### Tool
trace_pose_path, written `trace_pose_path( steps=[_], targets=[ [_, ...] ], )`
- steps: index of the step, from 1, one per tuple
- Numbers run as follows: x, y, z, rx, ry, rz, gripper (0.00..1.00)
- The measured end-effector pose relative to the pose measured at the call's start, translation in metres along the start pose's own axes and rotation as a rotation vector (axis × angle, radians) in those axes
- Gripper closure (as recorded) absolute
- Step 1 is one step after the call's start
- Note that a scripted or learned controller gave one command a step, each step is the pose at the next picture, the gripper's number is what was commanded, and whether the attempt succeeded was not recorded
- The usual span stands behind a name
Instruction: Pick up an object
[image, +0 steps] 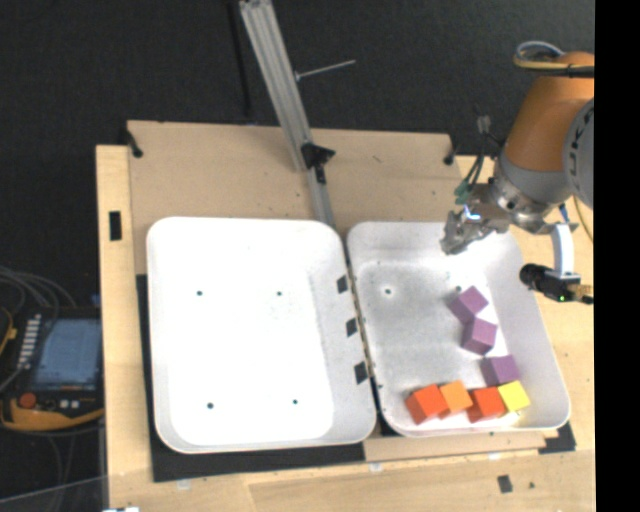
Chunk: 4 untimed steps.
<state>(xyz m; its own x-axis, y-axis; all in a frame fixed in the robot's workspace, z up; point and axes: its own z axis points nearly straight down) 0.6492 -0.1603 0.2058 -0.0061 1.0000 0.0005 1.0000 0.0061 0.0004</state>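
Purple blocks: three; orange: three; yellow: one.

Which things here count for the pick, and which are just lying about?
For the job: gripper; purple blocks; orange blocks; yellow block; right bin.
Just there: left bin; metal pole; pendant.

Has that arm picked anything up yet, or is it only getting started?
Nothing looks done yet: the purple blocks and orange blocks all lie in the right bin. The gripper hangs over that bin's far edge, apart from the blocks. Reaching one, gripping it and lifting it are all left.
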Motion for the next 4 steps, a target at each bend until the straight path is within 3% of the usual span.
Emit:
trace_pose_path(
  steps=[4],
  targets=[
    [0.221, 0.013, -0.026, -0.002, 0.002, -0.003, 1.00]
  ],
)
